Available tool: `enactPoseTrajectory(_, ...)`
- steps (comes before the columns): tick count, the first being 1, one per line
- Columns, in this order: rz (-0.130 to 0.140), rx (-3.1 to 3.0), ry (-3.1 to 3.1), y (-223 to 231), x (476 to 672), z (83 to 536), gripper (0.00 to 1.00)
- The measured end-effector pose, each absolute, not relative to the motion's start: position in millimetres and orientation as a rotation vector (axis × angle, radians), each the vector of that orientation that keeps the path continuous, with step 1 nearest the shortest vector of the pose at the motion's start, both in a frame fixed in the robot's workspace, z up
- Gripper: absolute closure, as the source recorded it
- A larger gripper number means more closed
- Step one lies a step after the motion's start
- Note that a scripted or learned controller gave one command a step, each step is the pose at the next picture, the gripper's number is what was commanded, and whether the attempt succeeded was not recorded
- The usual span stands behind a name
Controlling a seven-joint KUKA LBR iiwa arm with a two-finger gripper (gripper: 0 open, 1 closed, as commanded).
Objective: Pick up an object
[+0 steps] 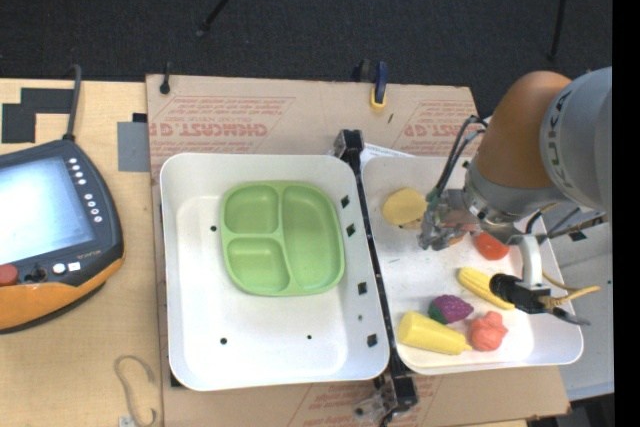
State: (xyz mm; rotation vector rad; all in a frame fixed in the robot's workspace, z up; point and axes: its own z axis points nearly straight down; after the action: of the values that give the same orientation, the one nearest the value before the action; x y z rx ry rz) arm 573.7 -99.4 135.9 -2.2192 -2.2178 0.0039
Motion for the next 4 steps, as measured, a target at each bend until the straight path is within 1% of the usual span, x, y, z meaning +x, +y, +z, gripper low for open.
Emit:
enactPoseTrajectory(1, 0.004, -2.22, -2.217, -103, 571.6, 174, 1.0)
enactPoseTrajectory(2, 0.003, -2.22, -2.22, -104, 572.9, 223, 1.0)
enactPoseTrajectory(3, 0.004, -2.211, -2.222, -50, 583.7, 229, 1.0)
enactPoseTrajectory(4, 0.009, -2.21, -2.22, 6, 582.0, 215, 1.0)
